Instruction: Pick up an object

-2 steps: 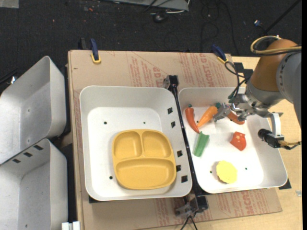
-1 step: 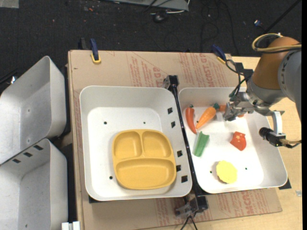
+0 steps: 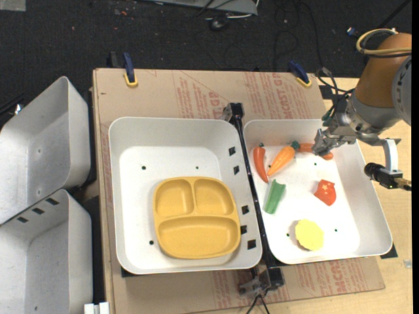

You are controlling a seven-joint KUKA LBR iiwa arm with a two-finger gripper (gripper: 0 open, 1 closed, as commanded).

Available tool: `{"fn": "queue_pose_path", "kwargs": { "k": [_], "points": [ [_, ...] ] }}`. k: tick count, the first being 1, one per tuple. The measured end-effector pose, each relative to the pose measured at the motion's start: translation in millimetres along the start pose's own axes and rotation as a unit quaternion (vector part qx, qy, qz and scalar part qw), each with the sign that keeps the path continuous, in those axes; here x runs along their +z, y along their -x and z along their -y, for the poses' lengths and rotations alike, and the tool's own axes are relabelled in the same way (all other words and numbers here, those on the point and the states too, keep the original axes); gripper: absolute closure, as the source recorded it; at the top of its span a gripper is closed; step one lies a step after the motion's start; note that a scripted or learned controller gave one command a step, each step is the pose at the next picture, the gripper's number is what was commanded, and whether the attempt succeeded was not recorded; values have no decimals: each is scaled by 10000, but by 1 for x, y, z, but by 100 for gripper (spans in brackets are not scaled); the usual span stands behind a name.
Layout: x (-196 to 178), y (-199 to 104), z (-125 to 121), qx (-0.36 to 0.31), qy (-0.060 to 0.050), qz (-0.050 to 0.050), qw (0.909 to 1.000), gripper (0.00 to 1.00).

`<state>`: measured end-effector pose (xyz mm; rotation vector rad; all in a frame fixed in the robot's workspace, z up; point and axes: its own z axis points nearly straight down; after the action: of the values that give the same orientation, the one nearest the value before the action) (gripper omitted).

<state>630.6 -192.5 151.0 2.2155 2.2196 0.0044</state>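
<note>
The gripper (image 3: 324, 144) hangs low over the far part of the right bin (image 3: 373, 205), right at a small orange-red piece (image 3: 306, 147) that lies partly under it; I cannot tell from here how its tips are set. Just left of it lie a carrot (image 3: 282, 159) and a red pepper (image 3: 260, 163), touching at the far ends, with a green vegetable (image 3: 274, 197) nearer, a red strawberry-like piece (image 3: 325, 191) to the right and a yellow round piece (image 3: 309, 234) nearest. They look like toy food: light, stiff, smooth and a bit slippery, not fragile. The carrot seems best gripped across its thick middle. The left bin (image 3: 131, 149) holds a yellow divided plate (image 3: 196, 216)
</note>
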Motion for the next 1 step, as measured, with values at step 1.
{"fn": "queue_pose_path", "kwargs": {
  "k": [1],
  "points": [
    [-58,-7,-9,-9,11,2,10000,100]
  ]
}}
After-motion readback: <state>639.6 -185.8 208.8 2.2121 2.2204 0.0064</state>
